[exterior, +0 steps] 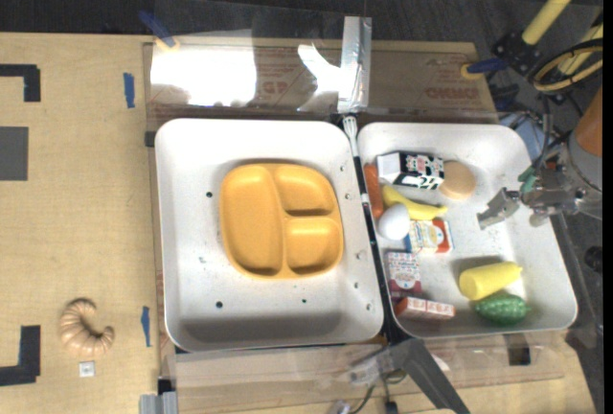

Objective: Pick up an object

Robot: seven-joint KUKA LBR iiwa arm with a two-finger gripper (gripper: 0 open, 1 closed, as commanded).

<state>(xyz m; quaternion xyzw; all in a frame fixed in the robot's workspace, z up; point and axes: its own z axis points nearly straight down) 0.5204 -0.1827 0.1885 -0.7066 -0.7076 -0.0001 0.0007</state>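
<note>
- Here the pincer [508, 204] hangs over the right edge of the right bin [536, 158], its grey metal parts pointing left into the bin; whether it is open or closed I cannot tell, and nothing shows in its grip.
- The right bin is crowded: a black-and-white carton [414, 169] at the top, a tan round bun [459, 180] just beside it, a banana [414, 206] under the carton, and a white egg [394, 224] touching the banana's lower end.
- An orange carrot [373, 189] lies along the bin's left wall.
- Lower down sit a small blue-and-red packet [428, 236], a red pouch [403, 272] and a flat red-and-white box [426, 308].
- At the lower right, a yellow block-like piece [490, 278] rests just above a green vegetable [501, 309], the two touching.
- The left bin [182, 211] carries a yellow divided tray [281, 217] in its middle.
- Out on the worktop [67, 211], well apart from both bins, lies a croissant [85, 326].
</note>
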